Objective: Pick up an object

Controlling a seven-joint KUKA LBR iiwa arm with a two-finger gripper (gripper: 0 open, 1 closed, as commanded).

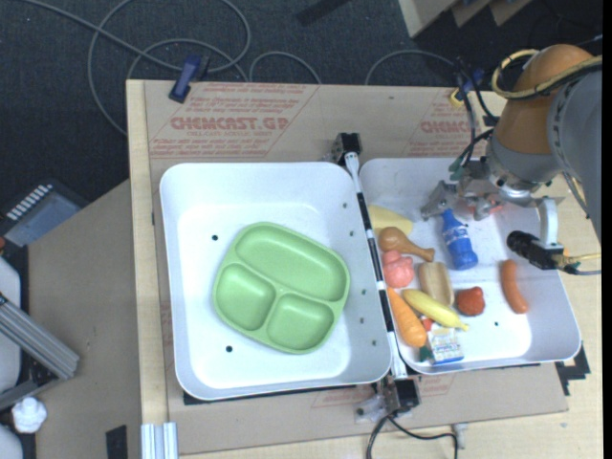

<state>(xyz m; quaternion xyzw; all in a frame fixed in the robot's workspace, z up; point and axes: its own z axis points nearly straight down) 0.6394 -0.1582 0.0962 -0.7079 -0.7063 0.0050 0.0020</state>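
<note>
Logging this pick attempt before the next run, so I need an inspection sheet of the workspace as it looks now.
Surface: bench with left bin and right bin.
Job's things: blue bottle, banana, carrot, sausage, tomato in right bin.
Clutter: green divided plate in left bin.
Grippers: tool above the bottle's top; grasp unclear.
Cables: loops on floor.
Surroundings: dark carpet.

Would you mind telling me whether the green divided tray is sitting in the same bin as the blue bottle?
No, the green tray lies in the left bin, while the blue bottle lies in the right bin.
</note>
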